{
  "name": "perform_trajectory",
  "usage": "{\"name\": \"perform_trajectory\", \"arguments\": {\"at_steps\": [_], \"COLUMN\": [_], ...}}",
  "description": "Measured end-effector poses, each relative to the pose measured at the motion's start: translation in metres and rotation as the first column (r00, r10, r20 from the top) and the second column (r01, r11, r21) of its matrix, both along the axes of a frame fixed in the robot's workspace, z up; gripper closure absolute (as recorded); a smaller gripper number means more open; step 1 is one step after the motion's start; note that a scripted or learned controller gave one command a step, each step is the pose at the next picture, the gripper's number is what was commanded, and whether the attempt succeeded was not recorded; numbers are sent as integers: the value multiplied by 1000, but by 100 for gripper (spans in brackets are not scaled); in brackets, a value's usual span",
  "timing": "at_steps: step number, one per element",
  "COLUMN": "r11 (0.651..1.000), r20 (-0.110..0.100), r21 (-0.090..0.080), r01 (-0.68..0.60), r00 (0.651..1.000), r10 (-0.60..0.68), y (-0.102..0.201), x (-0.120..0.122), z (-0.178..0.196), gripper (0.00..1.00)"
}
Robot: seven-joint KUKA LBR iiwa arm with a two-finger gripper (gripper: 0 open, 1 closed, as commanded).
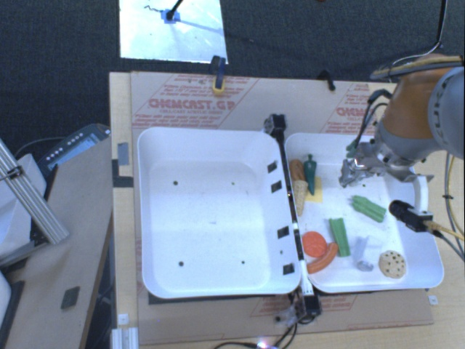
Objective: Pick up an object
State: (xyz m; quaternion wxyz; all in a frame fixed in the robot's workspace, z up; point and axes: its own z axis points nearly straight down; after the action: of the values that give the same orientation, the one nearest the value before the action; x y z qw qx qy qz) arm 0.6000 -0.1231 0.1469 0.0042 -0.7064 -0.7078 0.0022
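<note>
With the gripper [352, 174] hovering over the right bin [429, 267], its grip state something I cannot tell, lower it squarely over the green block [368, 209] lying at its five o'clock before closing.

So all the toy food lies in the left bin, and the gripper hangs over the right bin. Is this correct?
Not quite. The camera view shows the toy food, such as the cookie, the tomato slice and the sausage, in the right bin, not in the left bin. The rest holds: the gripper hangs over the right bin.
</note>
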Motion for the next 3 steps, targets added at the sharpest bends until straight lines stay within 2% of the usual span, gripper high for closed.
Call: {"name": "perform_trajectory", "arguments": {"at_steps": [1,2,3], "r11": [1000,1000,1000], "r20": [31,-1,11], "r21": [-6,1,1], "r01": [-5,-7,-12], "r00": [999,1000,1000], "r10": [6,7,12], "y": [23,78,175], "x": [14,-7,3], "z": [260,132,131], "gripper": [100,100,100]}}
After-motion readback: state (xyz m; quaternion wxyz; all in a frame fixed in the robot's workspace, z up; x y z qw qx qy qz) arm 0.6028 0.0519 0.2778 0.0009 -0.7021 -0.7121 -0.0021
